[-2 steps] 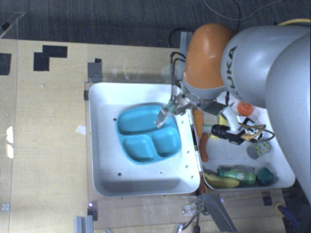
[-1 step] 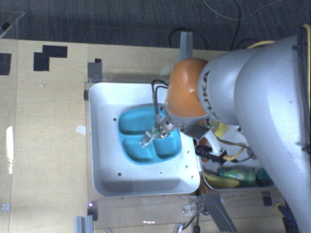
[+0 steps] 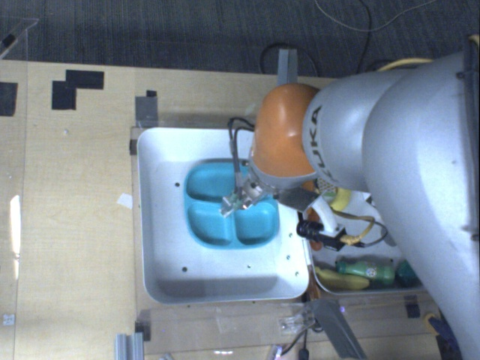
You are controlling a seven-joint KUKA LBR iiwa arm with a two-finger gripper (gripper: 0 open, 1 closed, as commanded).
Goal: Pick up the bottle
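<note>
Blue divided dish (image 3: pixel 210 223) is seen in the middle of the left bin (image 3: pixel 161 201), lying flat on the white floor. The gripper (image 3: pixel 238 199) is positioned over the dish, about where its centre ridges meet, low and close to the surface; contact cannot be confirmed. Spread or closed state of the gripper cannot be told from this angle: only a small metallic tip is resolved. Nothing is seen held in it.

The bottle (image 3: pixel 367 270) is located in the right bin (image 3: pixel 375 288), lying on its side: green body, pale label, darker end toward the view's right. It is partly overhung by the arm (image 3: pixel 390 148). A banana (image 3: pixel 341 279) is lying just beside it, on the side nearer the view's bottom edge; whether the two touch cannot be told.

Bottle and gripper are well apart, in different bins, with the shared bin wall between them.

The orange band (image 3: pixel 285 137) is seen above the wrist, over the back rim of the left bin. Pale wooden desk (image 3: pixel 75 238) is visible to the left, marked with black tape shapes (image 3: pixel 75 88) near the far edge.
</note>
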